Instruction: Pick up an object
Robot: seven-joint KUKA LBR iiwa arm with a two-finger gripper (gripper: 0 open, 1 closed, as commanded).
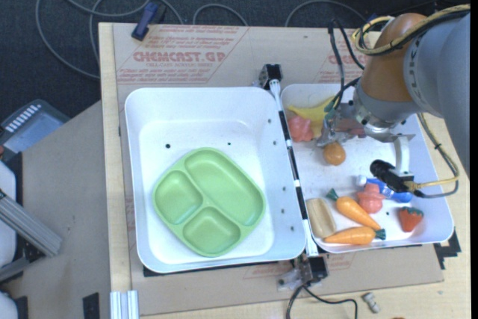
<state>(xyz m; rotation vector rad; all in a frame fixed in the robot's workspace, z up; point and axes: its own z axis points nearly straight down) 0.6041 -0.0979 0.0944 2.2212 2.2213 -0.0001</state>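
Orange toy ball (334,154) sits just under the claw (337,132) in the right white bin (433,224), packed among toy food.
Risk: crowding, claw may nudge neighbours or slip off the round ball; claw state unclear, can't tell. Count: two bins, one green divided plate (209,200) in the left bin (142,116), two carrots (357,211), one strawberry (410,219).

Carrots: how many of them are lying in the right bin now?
2. One carrot lies slantwise near the bin's front; the other carrot lies along the front wall. The arm may hide more.
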